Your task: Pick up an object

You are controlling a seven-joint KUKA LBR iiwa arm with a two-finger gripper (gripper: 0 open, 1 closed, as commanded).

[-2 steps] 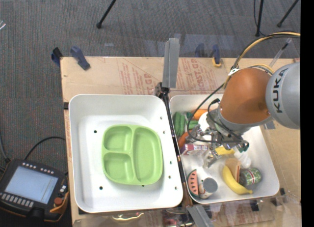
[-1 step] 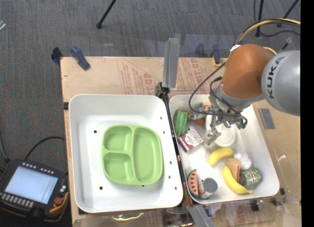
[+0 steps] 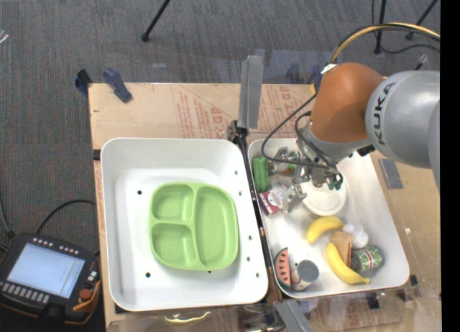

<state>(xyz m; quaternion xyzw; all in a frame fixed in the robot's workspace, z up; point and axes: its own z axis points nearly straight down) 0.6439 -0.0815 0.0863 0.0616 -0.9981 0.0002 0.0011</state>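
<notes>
My gripper hangs low in the right bin, at its upper left part, under the orange wrist band. It sits just over a red and white packet and beside a white bowl. A green bottle lies to its left along the bin's wall. Nearer the front lie two bananas, a watermelon-slice toy, a small can and a green and red cup. I see nothing lifted.
The left bin holds a green divided plate. A grey upright post stands behind the gap between the bins. A teach pendant lies on the floor at lower left.
</notes>
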